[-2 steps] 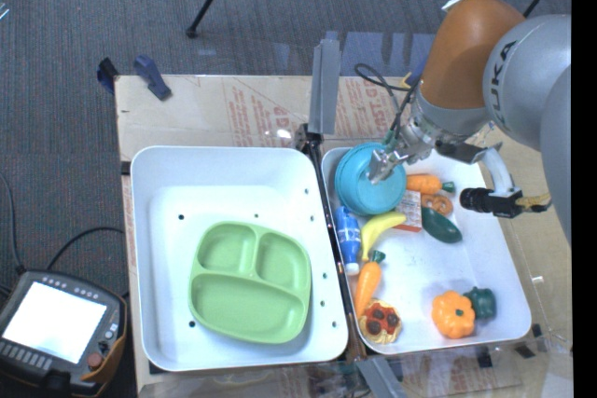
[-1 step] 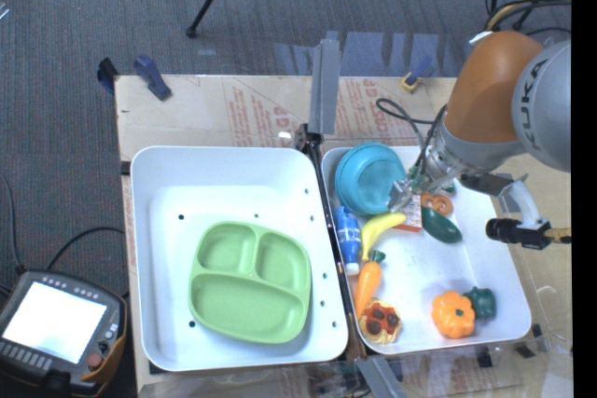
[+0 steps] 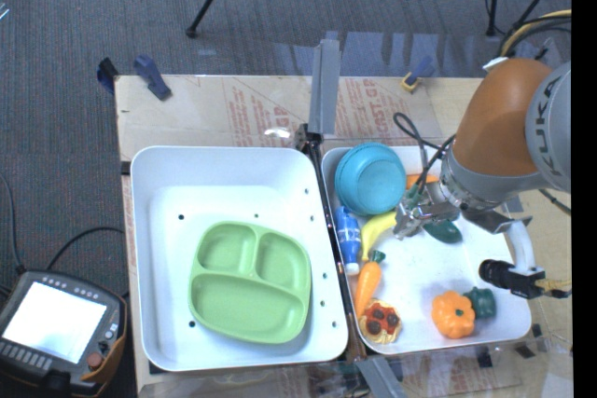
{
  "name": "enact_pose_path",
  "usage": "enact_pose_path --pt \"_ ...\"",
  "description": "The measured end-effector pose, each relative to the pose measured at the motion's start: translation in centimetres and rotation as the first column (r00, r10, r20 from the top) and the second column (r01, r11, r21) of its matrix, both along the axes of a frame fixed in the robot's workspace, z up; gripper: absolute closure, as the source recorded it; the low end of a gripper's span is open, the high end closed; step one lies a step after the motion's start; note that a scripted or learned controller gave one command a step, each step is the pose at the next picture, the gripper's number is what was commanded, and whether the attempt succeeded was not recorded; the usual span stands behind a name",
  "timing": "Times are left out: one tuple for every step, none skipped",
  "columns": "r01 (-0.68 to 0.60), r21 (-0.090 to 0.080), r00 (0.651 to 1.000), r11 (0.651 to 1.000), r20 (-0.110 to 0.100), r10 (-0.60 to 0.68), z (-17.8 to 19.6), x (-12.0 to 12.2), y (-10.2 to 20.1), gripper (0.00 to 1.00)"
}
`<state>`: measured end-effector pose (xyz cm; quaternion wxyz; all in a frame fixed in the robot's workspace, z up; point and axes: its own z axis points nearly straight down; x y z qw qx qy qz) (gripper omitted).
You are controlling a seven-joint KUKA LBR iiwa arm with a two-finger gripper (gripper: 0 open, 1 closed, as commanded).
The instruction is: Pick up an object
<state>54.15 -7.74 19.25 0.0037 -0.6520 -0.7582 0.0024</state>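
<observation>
- The two white bins sat side by side on the bench; the right bin (image 3: 511, 249) served as the landmark for everything below.
- The arm (image 3: 508, 121), grey with its orange band, reached in over the right bin's upper right part.
- The gripper (image 3: 417, 217) hung low inside the right bin, near its middle, just right of the banana (image 3: 375, 232). Whether the pincer was apart or together could not be told, and nothing was clearly seen between its tips.
- A blue bowl (image 3: 370, 178) lay tilted in the right bin's upper left corner, just above the gripper.
- A blue bottle (image 3: 347, 239) lay along the right bin's left wall, touching the banana.
- A carrot (image 3: 367, 287) lay below the banana, pointing toward the bin's lower left corner.
- A small pizza slice toy (image 3: 381, 321) rested at the right bin's lower edge, just under the carrot.
- An orange pumpkin-like toy (image 3: 453, 314) sat in the lower right part, with a dark green piece (image 3: 481, 300) touching it.
- A dark teal object (image 3: 445, 231) lay just right of the gripper.
- A green divided plate (image 3: 250, 282) lay in the left bin (image 3: 154, 200), well apart from the right bin's contents.
</observation>
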Motion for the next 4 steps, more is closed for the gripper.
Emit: enact_pose_path --pt "0.158 -0.002 0.987 0.987 -0.002 -0.158 -7.7 5.9 -2.3 1.0" --pt "0.065 -0.001 0.998 0.998 0.017 -0.065 9.3 1.4 -1.0 1.0" --pt "-0.232 -0.003 0.973 0.973 0.012 0.232 20.9 -2.3 4.1 1.0" --pt "-0.292 0.001 0.956 0.956 0.0 0.292 12.5 -6.6 -0.6 1.0"
